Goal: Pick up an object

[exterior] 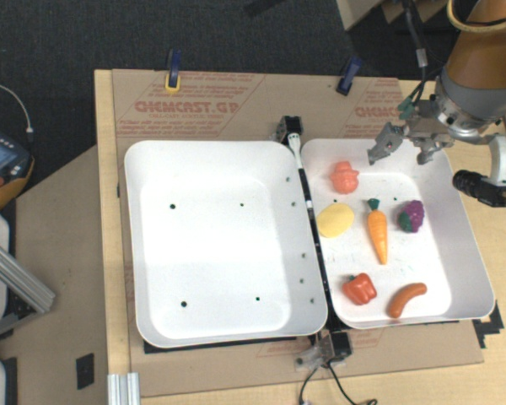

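Camera view: end effector [406, 146] hovers over right bin's [470, 251] far edge.
Fingers: spread apart, gripping nothing.
Toy carrot [378, 233]: mid-bin, between lemon [336, 220] and purple grapes [411, 216].

Two white bins sit side by side on a brown cardboard surface [236, 99]. The left bin [152, 226] has small dark dots on its floor. The right bin [464, 226] holds toy food. A pink lumpy toy [344, 177] lies at the far side. A yellow lemon [336, 219] lies near the left wall. An orange carrot [377, 232] with a green top lies in the middle. A purple toy [411, 216] lies to its right. A red pepper [359, 288] and a brown sausage [406, 299] lie at the near side. The claw [405, 146] hangs over the far right part of the right bin, with its two fingers spread apart and nothing between them. Two blue clips [174, 70] hold the far edge of the cardboard.
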### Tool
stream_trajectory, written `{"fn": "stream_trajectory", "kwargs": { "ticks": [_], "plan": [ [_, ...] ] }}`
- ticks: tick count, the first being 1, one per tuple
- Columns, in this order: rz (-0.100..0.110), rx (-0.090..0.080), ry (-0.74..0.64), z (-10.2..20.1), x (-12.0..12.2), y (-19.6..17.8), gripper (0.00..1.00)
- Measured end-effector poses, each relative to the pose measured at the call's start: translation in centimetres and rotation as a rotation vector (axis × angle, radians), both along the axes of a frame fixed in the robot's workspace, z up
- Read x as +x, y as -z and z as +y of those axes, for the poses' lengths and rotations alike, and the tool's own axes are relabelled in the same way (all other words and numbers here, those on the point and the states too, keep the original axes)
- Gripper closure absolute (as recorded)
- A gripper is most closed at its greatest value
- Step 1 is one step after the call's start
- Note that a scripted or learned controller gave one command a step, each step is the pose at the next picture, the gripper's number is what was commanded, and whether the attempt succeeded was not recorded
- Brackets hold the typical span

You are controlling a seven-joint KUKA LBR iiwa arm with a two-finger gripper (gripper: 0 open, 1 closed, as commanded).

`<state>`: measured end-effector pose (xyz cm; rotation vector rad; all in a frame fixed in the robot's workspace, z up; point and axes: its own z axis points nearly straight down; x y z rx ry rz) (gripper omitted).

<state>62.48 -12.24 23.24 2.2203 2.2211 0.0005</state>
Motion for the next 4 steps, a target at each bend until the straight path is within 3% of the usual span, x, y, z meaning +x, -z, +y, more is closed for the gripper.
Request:
{"fn": "stream_trajectory", "kwargs": {
  "ticks": [1, 2, 3, 4],
  "plan": [
    [0.014, 0.003, 0.005, -2.4, -7.6, 7.4, 0.00],
    [0.006, 0.004, -0.002, 2.4, -9.4, 15.2, 0.00],
    [-0.002, 0.000, 0.002, 2.1, -9.2, 13.8, 1.00],
    [-0.017, 0.000, -0.009, 7.5, 0.3, 4.1, 1.00]
  ]
}}
